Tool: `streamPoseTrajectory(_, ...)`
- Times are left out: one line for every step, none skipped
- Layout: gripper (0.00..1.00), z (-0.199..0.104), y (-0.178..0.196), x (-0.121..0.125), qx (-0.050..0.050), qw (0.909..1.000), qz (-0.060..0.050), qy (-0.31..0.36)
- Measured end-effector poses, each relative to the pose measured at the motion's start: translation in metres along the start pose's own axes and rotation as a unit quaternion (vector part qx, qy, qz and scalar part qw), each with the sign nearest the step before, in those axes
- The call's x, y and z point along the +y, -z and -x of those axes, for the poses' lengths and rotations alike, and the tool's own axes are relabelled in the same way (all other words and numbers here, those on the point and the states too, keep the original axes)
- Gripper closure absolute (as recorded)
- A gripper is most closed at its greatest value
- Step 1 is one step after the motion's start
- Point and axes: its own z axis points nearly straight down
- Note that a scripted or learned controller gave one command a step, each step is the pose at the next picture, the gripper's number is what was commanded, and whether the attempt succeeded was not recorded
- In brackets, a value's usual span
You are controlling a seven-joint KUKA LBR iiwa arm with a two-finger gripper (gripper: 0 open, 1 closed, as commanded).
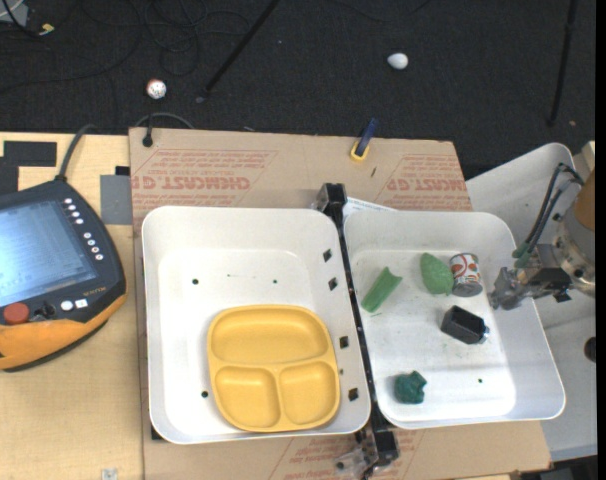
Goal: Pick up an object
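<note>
- Yellow tray, one of it, with three sections, lies in the near part of the left bin.
- Two white bins sit side by side on the table; the right bin holds five small things.
- One dark green lump lies nearest the front of the right bin, apart from the others.
- One black block lies toward the right side, just below the can.
- One small can with red markings stands just beside one rounded green piece; they look to be touching.
- One long green piece lies tilted near the wall between the bins.
- My claw hangs over the right rim of the right bin, near the can and the black block; I cannot tell how it is set, and I see nothing in it.
- One handheld control screen with an orange underside rests on the table to the left of the bins.
- Two pale balls lie on the dark floor beyond the table.
</note>
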Motion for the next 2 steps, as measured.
streamPoseTrajectory(1.0, -0.075, 0.091, 0.052, -0.001, 1.0, 0.006, 0.005)
streamPoseTrajectory(1.0, -0.176, 0.126, 0.061, 0.001, 1.0, 0.003, 0.006)
